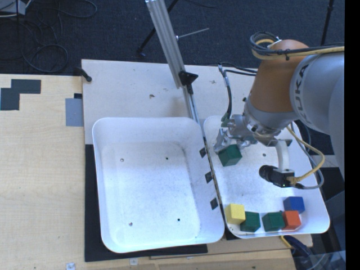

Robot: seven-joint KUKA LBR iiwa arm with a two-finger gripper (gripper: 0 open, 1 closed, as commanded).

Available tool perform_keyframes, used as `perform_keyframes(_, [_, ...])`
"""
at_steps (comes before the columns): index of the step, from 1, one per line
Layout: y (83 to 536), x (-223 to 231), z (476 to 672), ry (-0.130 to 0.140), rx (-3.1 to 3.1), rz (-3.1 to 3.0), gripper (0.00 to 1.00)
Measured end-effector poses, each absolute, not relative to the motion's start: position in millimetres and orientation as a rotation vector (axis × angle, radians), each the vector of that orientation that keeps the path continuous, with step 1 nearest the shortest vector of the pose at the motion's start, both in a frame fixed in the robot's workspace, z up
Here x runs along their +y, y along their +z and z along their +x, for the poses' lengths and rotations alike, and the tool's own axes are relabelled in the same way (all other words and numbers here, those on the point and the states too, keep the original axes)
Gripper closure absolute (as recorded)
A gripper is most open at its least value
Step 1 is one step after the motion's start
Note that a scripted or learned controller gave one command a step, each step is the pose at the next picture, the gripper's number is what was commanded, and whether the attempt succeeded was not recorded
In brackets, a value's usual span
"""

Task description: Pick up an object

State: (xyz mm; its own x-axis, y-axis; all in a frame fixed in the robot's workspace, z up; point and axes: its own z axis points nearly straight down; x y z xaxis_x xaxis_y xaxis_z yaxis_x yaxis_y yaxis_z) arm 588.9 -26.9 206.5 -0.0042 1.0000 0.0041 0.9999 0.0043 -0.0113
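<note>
**Green block up off the bin floor, grip looking thin**

Starting at the left, you are looking at the left bin (112,151), which is sitting with only specks on its white floor. Moving right, the slanted aluminium post (169,44) is crossing above the seam between the two bins, and the black clips on the divider are lying close to where the arm is working.

Just past that seam, the gripper (228,145) is hanging over the near-left part of the right bin (318,221), and its jaws are clamping a dark green cube (230,155), which is sitting tilted between the fingers and seems to be clear of the floor. That tilt is what you are watching for: the fingers appear to be catching the cube by its upper edge, so it is likely slipping or rotating out if the arm is accelerating hard.

Further right, the cable loop and black connector (275,175) are dangling low over the bin and risking a snag. At the near edge a yellow cube (235,212), two green cubes, an orange one and a blue cube (293,203) are lying in a row, well apart from the gripper
</note>
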Motion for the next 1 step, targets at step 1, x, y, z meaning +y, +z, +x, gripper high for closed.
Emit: perform_keyframes(1, [278.7,43.9,596.1,-0.008,-2.230,-2.214,1.00])
